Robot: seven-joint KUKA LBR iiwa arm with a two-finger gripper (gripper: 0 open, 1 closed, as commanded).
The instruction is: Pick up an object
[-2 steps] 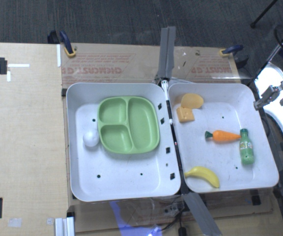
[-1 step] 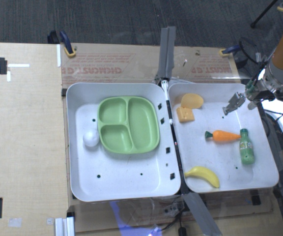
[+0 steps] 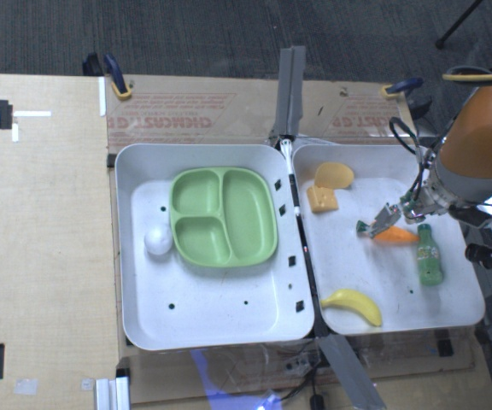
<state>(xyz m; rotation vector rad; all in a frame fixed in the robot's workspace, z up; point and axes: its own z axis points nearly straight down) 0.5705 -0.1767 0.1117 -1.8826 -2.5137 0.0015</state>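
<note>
My gripper (image 3: 377, 224) hangs low over the right bin (image 3: 451, 314), reaching in from the right. An orange carrot (image 3: 397, 237) lies directly under and beside it, too close to tell whether they touch. A green bottle (image 3: 430, 255) lies just right of the carrot. A banana (image 3: 354, 307) rests near the bin's front left corner. Two yellow pieces sit at the back left: a rounded one (image 3: 335, 175) and a blocky one (image 3: 321, 199).
The left bin (image 3: 143, 314) holds a green divided plate (image 3: 224, 217) and a white ball (image 3: 158, 241) at the plate's left. A grey divider (image 3: 290, 92) stands behind the seam between the bins. Open white floor lies in the right bin's middle.
</note>
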